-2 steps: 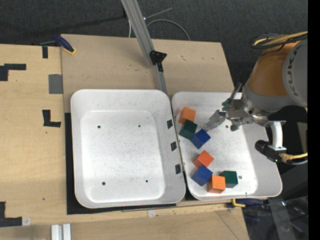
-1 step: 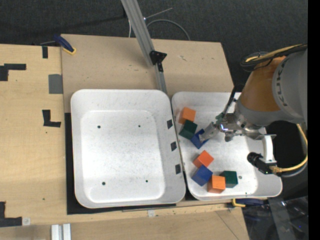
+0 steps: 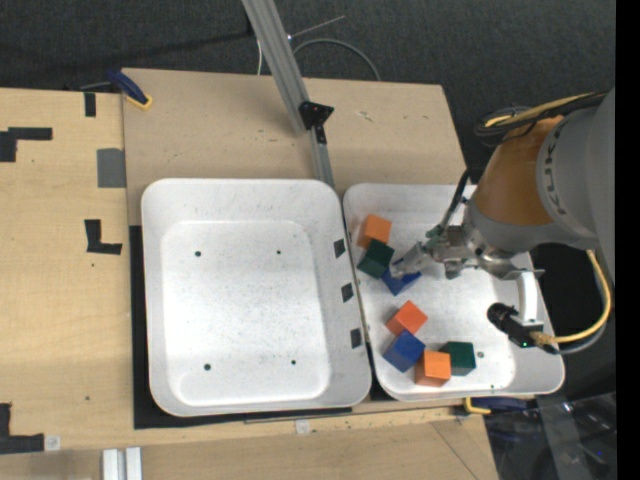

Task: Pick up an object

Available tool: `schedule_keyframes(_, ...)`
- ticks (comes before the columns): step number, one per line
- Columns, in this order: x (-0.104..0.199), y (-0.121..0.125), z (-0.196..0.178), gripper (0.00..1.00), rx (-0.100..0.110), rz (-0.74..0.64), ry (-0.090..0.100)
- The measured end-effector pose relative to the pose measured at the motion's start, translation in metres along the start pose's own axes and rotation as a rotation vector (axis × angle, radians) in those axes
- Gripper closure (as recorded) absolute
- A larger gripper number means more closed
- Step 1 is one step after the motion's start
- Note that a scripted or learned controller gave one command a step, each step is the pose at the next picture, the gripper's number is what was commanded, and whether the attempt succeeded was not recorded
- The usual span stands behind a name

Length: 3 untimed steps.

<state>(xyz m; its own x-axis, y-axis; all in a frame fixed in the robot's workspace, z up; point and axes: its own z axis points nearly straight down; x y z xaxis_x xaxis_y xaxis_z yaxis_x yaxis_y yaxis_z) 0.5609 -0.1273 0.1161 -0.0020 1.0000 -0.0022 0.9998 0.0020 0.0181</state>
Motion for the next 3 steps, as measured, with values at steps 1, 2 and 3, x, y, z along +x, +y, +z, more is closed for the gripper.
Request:
schedule_keyframes(1, -0.001, 0.002, -0.011, 1.00, -0.006, 0.001, -0.001)
schedule_keyframes(2, 0.010, 0.003, -0.065, 1.00, 0.014, -0.001, 0.001)
schedule_keyframes(3, 0.013, 0.002, -0.128, 1.00, 0.012, 0.000, 0.001)
